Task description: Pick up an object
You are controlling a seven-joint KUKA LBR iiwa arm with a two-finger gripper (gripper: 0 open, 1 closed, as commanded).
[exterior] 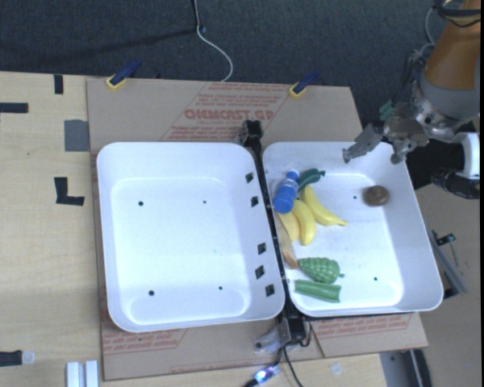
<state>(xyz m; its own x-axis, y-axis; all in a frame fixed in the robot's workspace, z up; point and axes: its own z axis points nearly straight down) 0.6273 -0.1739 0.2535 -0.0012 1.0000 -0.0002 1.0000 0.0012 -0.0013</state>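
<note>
Two white bins (113, 216) sit on brown cardboard (226, 111) printed with red lettering. In the right one: yellow bananas (310, 214), a blue bottle (285, 193) with a white cap, green vegetables (318, 279), a brown lump (376, 195). The arm (452, 63) is orange and grey.

This is a robotics lab: a pale wooden bench (32, 240) marked with black tape pieces (64, 192), a brown cardboard sheet (218, 111) held by blue-and-yellow clamps (123, 73), and two shallow white plastic bins (177, 309) side by side.
</note>
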